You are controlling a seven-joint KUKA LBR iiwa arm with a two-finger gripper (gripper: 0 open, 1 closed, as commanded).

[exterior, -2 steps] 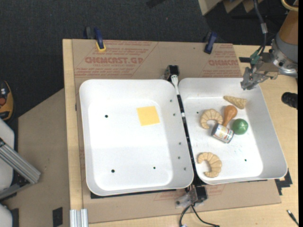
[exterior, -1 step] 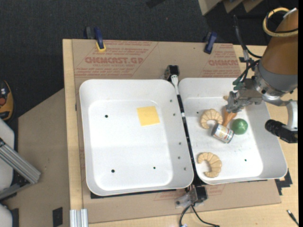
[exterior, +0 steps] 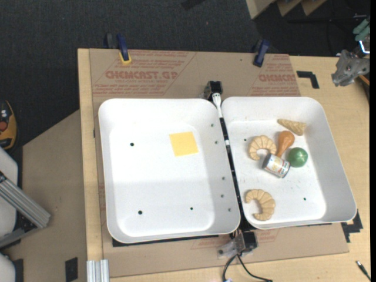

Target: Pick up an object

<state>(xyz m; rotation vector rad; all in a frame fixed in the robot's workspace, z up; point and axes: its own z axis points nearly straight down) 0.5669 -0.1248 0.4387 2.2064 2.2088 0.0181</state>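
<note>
**Q:** On the bench point(exterior: 53, 157), what lies where?

**A:** Two white bins sit side by side. The left bin point(exterior: 117, 175) holds one flat yellow square point(exterior: 184, 144) near its middle. The right bin point(exterior: 329, 157) holds a cluster: a croissant point(exterior: 260, 146), an orange drumstick shape point(exterior: 284, 141), a green ball point(exterior: 297, 157) and a small can point(exterior: 275, 166) lying on its side, all touching or nearly so. A wedge of bread point(exterior: 292, 126) lies just above them; a second croissant point(exterior: 261, 203) sits apart, lower down.

**Q:** And the claw?

**A:** A grey metal part point(exterior: 351, 67) shows at the far right edge, well away from both bins. I cannot tell if it is wide or narrow.

**Q:** Which step is this?

**A:** Seemingly the start; nothing is lifted. The next move calls for choosing a target. The lone croissant looks easiest, having free space around it.
</note>
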